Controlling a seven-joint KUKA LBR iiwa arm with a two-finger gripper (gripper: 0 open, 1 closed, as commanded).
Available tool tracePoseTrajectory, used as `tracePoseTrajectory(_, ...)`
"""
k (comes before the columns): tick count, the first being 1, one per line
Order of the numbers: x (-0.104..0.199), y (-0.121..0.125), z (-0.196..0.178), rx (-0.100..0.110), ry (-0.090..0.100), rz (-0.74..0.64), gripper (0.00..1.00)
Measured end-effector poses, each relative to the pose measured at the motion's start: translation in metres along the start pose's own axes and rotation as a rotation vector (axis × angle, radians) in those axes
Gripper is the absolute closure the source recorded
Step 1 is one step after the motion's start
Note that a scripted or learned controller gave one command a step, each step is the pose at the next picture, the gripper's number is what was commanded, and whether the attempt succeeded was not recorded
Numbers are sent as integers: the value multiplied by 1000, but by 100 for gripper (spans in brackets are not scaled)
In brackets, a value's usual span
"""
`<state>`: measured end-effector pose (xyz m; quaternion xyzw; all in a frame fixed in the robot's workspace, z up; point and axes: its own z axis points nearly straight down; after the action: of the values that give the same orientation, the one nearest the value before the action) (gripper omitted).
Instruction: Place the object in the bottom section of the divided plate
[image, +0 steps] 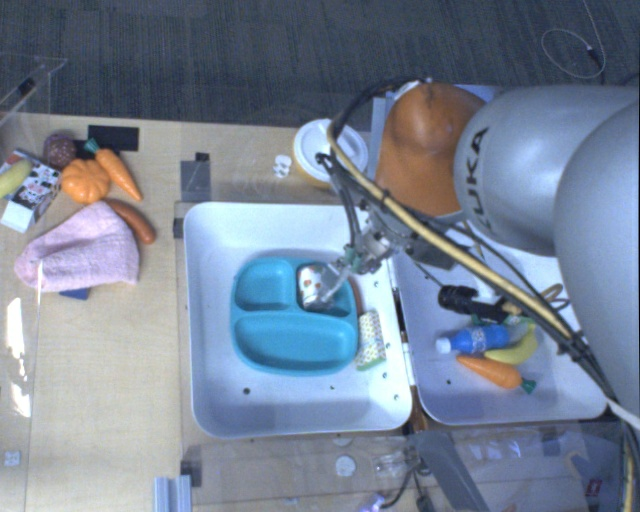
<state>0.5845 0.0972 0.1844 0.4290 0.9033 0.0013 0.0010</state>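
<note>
A blue divided plate (262, 318) lies in the left white bin (215, 390). It has two small sections at the top and one wide section at the bottom. My gripper (318, 287) hangs low over the plate's top right section, reaching in from the right. A small dark brownish shape (353, 299) shows just beside the gripper at the plate's right rim, and what it is cannot be made out. A pale green and white dotted sponge-like piece (370, 339) lies against the plate's right edge.
The right bin (440, 400) holds a blue bottle (480, 340), a banana (515, 350) and a toy carrot (492, 372). On the bench to the left lie a pink cloth (80, 252), a small pumpkin (84, 181), a carrot (122, 174) and a sausage (135, 221).
</note>
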Motion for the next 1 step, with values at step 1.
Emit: tracePoseTrajectory(1,0,0,0,0,0,0,0)
